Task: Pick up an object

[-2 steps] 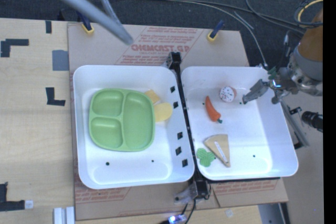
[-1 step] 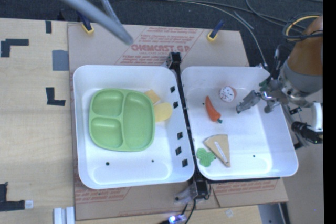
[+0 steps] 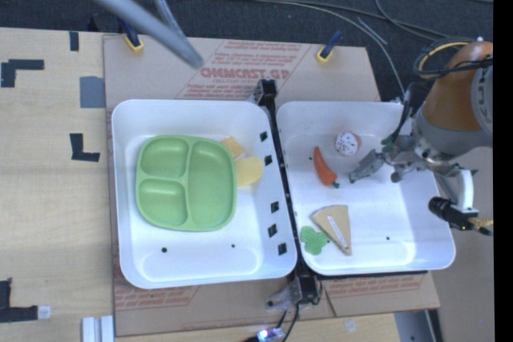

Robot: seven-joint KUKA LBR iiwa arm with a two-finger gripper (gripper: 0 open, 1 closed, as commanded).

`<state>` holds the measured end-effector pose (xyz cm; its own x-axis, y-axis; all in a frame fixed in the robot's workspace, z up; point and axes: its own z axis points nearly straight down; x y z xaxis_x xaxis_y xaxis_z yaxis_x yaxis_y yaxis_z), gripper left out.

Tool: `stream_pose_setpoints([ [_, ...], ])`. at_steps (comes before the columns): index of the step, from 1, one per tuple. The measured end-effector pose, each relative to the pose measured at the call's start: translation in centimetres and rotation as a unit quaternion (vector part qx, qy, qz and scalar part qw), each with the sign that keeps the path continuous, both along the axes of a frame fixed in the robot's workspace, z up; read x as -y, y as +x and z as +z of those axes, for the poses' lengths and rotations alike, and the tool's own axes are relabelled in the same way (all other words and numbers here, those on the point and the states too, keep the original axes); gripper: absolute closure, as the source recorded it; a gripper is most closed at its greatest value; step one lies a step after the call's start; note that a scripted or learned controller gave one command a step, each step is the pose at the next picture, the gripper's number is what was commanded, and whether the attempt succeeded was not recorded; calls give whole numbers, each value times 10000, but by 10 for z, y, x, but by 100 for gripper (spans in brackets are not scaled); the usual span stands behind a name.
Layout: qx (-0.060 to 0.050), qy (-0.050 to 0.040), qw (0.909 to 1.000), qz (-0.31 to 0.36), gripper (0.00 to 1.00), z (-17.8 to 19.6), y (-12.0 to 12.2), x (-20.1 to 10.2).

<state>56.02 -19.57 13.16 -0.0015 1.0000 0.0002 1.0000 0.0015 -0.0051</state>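
The right bin (image 3: 417, 248) holds an orange-red carrot (image 3: 324, 166), a small white round piece (image 3: 346, 143), a tan sandwich wedge (image 3: 334, 227) and a green leafy piece (image 3: 313, 240). My gripper (image 3: 375, 175) hangs low over the right bin's upper right part, reaching in from the right. It is open, with one finger (image 3: 361, 171) pointing left toward the carrot and the other finger (image 3: 397, 175) nearer the arm. Nothing sits between them. The carrot lies a short way left of the gripper, apart from it.
The left bin (image 3: 128, 252) carries a green divided plate (image 3: 186, 182) with two yellow pieces (image 3: 247, 170) at its right side. A black divider (image 3: 276, 172) runs between the bins. The grey arm with its orange band (image 3: 461, 96) stands over the right bin's far right rim.
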Motion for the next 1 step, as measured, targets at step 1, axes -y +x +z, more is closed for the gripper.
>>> stream_pose_setpoints([
  [1,30,-15,10000,2,0,-48,0,0],
])
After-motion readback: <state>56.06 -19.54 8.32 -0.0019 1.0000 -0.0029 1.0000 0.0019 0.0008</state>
